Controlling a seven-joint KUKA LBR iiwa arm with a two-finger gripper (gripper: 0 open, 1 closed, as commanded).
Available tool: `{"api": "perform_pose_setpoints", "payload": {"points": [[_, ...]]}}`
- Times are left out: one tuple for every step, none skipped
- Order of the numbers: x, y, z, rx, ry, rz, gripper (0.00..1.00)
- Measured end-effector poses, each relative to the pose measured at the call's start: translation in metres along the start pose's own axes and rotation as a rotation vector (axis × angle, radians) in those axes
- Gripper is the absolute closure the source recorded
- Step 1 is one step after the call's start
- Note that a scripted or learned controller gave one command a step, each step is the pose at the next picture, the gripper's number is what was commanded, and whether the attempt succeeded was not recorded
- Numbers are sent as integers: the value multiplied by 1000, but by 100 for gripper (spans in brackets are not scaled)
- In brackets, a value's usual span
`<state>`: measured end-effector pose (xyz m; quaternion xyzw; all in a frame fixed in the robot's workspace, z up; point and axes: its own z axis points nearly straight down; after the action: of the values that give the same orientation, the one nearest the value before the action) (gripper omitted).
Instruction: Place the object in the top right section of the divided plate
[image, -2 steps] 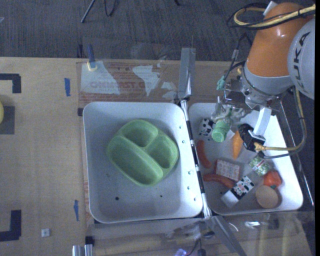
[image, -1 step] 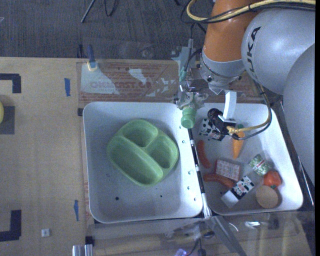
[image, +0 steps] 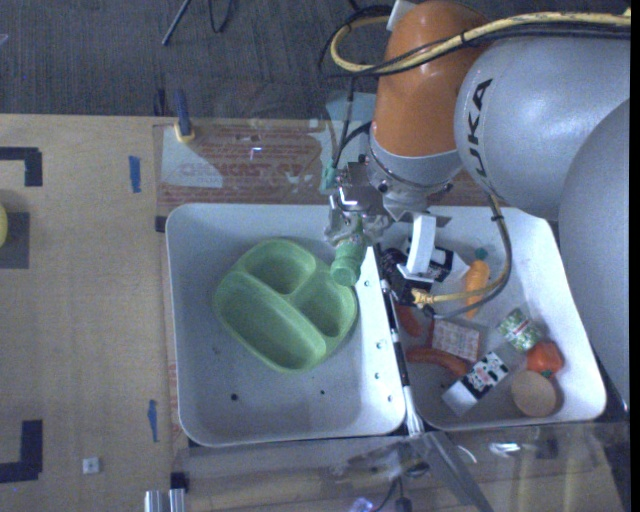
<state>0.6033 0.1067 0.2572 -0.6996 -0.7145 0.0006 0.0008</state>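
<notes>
A green divided plate (image: 285, 305) lies tilted in the left bin (image: 200, 390). My gripper (image: 346, 238) hangs above the plate's right edge, close to the wall between the two bins. A small green cylinder-shaped object (image: 347, 266) sits between its fingers, pointing down over the plate's upper right section. The arm's orange band and grey body cover the top of the right bin.
The right bin (image: 580, 385) holds several small things: an orange carrot-like piece (image: 477, 277), a red sausage (image: 438, 358), a cow-print carton (image: 478, 379), a tan round thing (image: 534, 394), a red-orange fruit (image: 545, 357), a green-striped can (image: 519, 327).
</notes>
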Motion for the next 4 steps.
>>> {"api": "perform_pose_setpoints", "payload": {"points": [[88, 9, -2, -4, 1, -101, 100], [42, -60, -16, 0, -1, -178, 100], [45, -21, -44, -4, -1, -25, 100], [-1, -36, -40, 1, -1, 18, 100]]}}
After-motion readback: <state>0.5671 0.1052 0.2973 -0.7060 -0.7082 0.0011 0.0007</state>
